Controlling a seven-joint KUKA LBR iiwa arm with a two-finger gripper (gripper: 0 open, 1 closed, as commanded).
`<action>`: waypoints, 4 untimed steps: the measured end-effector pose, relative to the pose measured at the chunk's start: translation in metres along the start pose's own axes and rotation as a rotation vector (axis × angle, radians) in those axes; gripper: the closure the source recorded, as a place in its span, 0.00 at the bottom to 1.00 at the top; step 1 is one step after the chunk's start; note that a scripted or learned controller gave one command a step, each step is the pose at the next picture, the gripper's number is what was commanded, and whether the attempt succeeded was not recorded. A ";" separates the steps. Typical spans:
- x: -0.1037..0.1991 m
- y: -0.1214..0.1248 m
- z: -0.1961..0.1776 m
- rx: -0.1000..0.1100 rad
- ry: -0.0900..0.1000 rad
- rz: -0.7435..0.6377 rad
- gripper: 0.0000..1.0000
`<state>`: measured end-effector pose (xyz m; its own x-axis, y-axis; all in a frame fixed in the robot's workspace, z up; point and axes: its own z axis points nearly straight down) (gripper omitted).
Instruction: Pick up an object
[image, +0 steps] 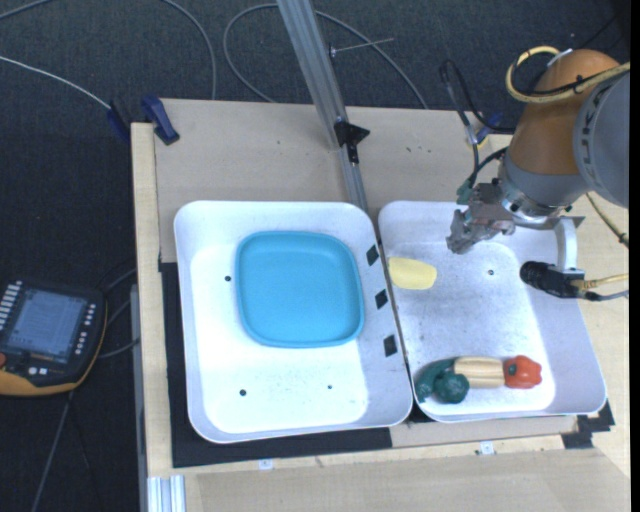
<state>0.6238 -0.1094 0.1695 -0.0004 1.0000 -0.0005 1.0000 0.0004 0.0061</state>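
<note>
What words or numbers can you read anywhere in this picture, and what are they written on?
No word, label or number can be read here.
The handheld control pad with a grey screen, lying left of the bench: its screen is too blurred to read.
The square turquoise plastic plate, the pale yellow toy piece and the two shallow white bins carry no writing.

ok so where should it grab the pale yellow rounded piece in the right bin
Across the narrow middle of the pale yellow rounded piece, coming straight down. It lies flat and alone near the right white bin's left wall, long axis running left-right, so the fingers would likely fit front and back.
</note>
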 end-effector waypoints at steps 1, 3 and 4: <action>0.000 0.001 -0.051 0.000 0.000 0.000 1.00; 0.098 -0.001 -0.059 0.005 0.002 -0.004 1.00; 0.151 0.001 -0.052 0.006 0.002 -0.004 1.00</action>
